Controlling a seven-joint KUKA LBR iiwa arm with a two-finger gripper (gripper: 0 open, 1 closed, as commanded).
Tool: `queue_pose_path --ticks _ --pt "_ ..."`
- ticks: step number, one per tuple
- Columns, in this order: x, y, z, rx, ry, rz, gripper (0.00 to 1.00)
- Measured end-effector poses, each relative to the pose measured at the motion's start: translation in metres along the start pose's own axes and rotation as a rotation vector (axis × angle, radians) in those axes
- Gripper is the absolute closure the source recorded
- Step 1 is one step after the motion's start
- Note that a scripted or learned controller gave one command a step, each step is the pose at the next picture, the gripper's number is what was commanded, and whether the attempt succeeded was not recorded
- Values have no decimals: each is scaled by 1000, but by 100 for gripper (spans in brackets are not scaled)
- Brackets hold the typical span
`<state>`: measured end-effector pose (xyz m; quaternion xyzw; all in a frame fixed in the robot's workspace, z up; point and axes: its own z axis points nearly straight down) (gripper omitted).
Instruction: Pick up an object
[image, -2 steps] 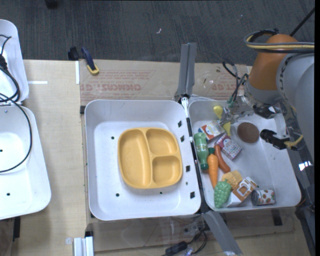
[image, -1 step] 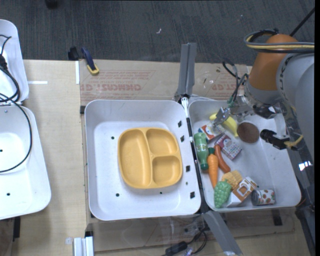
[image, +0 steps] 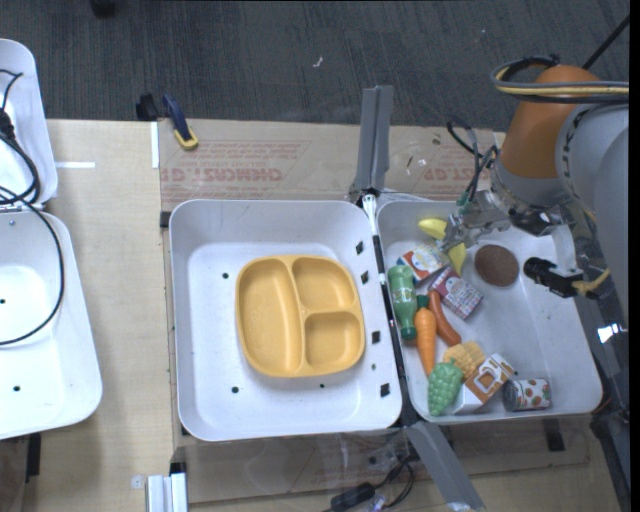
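Note:
The right bin (image: 560, 330) holds several toy foods. Among them are a yellow banana (image: 432, 228), a brown round fruit (image: 495, 264), a green bottle (image: 402, 298), a carrot (image: 426, 340), green grapes (image: 445, 387), a small orange box (image: 488, 378) and a can (image: 527, 394). My gripper (image: 462, 232) hangs low over the bin's far left corner, just right of the banana and left of the brown fruit. The gripper's body hides its tips and whatever lies under them.
A yellow divided plate (image: 300, 313) lies in the left bin (image: 200, 300). A grey post (image: 374, 140) stands behind the wall between the bins. The arm's orange band (image: 540, 120) and cables crowd the far right. White trays (image: 40, 320) sit at the left edge.

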<state>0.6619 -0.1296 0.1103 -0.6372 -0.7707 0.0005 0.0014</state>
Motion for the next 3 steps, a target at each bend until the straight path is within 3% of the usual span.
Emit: queue_pose_path --ticks 1,2,3 --pt "52 -3 -79 0 -2 31 100" --pt "35 -37 -175 1 -3 202 100" --pt "50 -2 -94 4 -2 484 100"
